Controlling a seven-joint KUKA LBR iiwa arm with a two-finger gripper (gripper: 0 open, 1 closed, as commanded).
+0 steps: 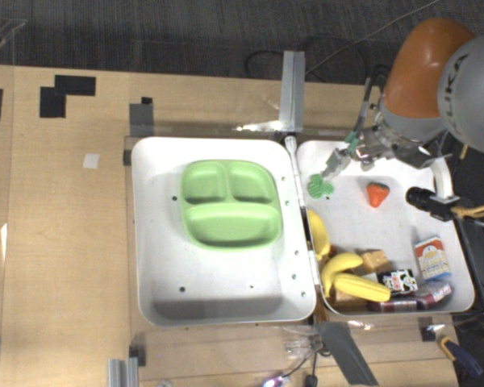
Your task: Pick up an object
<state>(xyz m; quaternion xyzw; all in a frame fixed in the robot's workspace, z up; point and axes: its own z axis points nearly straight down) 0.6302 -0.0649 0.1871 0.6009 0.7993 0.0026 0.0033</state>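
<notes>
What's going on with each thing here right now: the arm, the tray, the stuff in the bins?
Gripper: over the right bin, above the green toy.
Green toy: lying free near the bin's left wall.
Green tray: flat in the left bin, compartments bare.
Orange piece: lying alone.
Bananas: piled with boxes at the near edge.

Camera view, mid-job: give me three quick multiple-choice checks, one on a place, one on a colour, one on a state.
1. Where is the green divided plate?
A. left bin
B. right bin
C. on the bench

2. What colour is the small object lying alone in the middle of the right bin?
A. blue
B. orange-red
C. white

3. The bananas are:
A. between the gripper's fingers
B. lying in the right bin
C. on the plate

Answers: 1 A, it sits inside the left bin. 2 B, it is orange-red. 3 B, they lie at that bin's near end, apart from the gripper.
</notes>
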